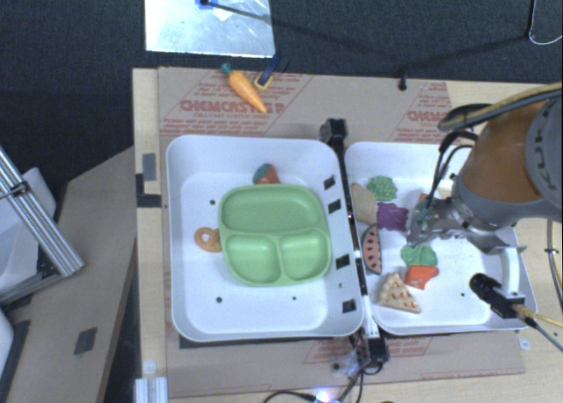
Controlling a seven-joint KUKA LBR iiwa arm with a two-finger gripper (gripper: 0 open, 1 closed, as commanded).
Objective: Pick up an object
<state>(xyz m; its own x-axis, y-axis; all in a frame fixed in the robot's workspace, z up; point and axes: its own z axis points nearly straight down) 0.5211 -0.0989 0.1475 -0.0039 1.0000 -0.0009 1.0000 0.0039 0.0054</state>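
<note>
We log the gripper (419,227) low in the right bin (457,318), opening not discernible, purple toy (391,216) just left, orange-and-green toy (420,264) directly below

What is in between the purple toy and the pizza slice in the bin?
In the camera view, the watermelon slice lies between the purple toy and the pizza slice, slightly to the left; the red-and-green toy sits to the right.
</note>
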